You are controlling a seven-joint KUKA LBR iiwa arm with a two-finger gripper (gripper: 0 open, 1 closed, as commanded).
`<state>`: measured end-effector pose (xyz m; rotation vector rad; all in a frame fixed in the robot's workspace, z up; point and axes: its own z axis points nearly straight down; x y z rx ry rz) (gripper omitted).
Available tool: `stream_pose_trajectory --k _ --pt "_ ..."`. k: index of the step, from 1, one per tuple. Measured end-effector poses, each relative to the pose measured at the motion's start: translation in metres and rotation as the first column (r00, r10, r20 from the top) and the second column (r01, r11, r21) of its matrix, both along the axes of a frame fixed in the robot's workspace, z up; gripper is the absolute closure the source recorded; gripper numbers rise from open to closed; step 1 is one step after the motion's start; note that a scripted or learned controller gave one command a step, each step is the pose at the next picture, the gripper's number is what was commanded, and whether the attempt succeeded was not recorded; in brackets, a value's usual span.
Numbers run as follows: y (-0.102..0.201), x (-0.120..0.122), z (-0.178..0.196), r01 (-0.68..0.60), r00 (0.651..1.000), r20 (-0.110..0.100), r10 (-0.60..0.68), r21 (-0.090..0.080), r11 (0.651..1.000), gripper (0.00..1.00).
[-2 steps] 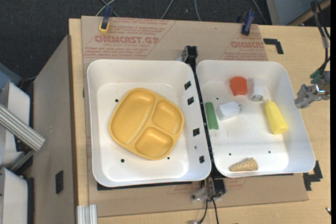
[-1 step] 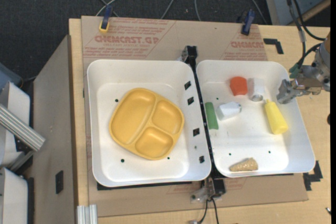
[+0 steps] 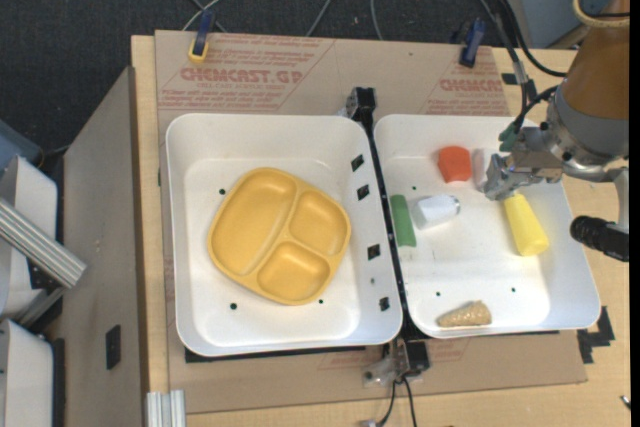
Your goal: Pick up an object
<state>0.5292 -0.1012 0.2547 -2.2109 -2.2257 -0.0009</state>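
The right bin (image 3: 560,315) holds several small objects. An orange block (image 3: 454,163) lies near its back. A green bar (image 3: 402,220) rests along the left wall, with a white piece (image 3: 437,209) touching its right side. A yellow cylinder (image 3: 524,224) lies toward the right, and a tan crumbly lump (image 3: 465,315) sits at the front edge. My gripper (image 3: 508,177) hangs low over the bin, just above the yellow cylinder's far end and right of the orange block. Nothing is visibly held.
The left bin (image 3: 190,215) carries a yellow divided plate (image 3: 279,235). A black divider with clips (image 3: 375,215) runs between the bins. Cables trail across the dark floor behind the bench. The arm's orange band (image 3: 600,65) rises at the right.
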Motion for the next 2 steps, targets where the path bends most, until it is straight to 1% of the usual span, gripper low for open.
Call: stream_pose_trajectory --k 1,2 --pt "0.044 0.014 -0.007 0.001 1.0 0.002 -0.001 -0.002 1.0 1.0" --pt "0.089 0.013 -0.014 0.001 1.0 0.0 -0.001 -0.001 1.0 1.0"
